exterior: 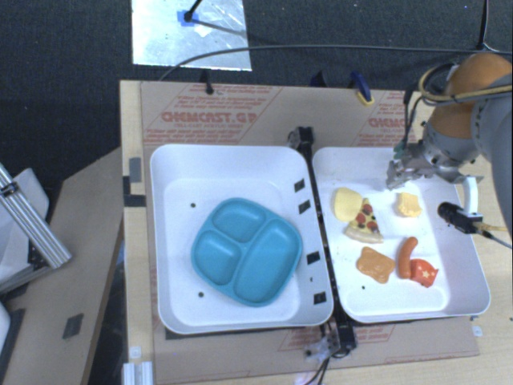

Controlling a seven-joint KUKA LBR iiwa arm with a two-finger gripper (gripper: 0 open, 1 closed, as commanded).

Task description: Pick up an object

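Left shallow white bin [172,215]: a blue three-compartment plastic tray [247,250]. Right shallow white bin [461,291]: yellow round piece [347,203], pizza slice toy [365,224], orange-brown toast-like piece [375,264], red sausage [408,249], red tomato-like piece [424,272], pale yellow cube [409,205]. Gripper [398,175] hangs over the bin's far part, just beyond the cube; claw state: cannot tell, too small. Arm enters from the right.

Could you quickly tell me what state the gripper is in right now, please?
Gripper: above the right bin's back part, near the yellow cheese piece; open or shut cannot be told.
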